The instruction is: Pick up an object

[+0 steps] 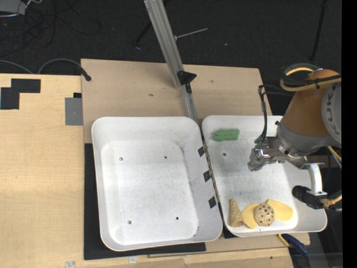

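In the right bin (220, 169) a green block (226, 134) lies near the far left corner. Along the near edge lie a tan cone-shaped piece (235, 213), a yellow flat piece (279, 210) and a brown dotted round item (264, 214) resting on it. My gripper (257, 160) hangs over the bin's middle right, below and to the right of the green block and above the yellow cluster. Nothing shows between its fingers.
The left bin (111, 134) is beside the right one, joined by black clips (207, 175). A slanted metal rail (167, 41) rises behind the bins. The arm's orange band (308, 108) and grey wrist cover the right bin's far right side.
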You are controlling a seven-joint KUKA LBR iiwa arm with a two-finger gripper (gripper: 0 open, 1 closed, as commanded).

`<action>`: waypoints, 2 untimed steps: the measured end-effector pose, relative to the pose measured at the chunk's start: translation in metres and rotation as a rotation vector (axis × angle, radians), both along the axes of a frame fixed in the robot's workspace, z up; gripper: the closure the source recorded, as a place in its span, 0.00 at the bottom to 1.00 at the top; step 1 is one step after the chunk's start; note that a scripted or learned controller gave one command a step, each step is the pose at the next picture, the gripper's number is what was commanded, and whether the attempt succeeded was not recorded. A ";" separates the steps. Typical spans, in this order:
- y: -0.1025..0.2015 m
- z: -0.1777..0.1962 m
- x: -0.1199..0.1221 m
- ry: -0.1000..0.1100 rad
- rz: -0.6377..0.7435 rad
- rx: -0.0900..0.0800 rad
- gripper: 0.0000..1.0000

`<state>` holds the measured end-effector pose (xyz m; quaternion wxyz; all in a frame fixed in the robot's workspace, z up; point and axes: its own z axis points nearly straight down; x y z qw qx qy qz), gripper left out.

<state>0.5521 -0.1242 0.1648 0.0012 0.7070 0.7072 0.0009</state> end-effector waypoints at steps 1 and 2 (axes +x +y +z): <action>-0.012 0.055 -0.001 0.000 -0.001 -0.001 1.00; -0.013 0.092 0.000 0.001 0.000 0.000 1.00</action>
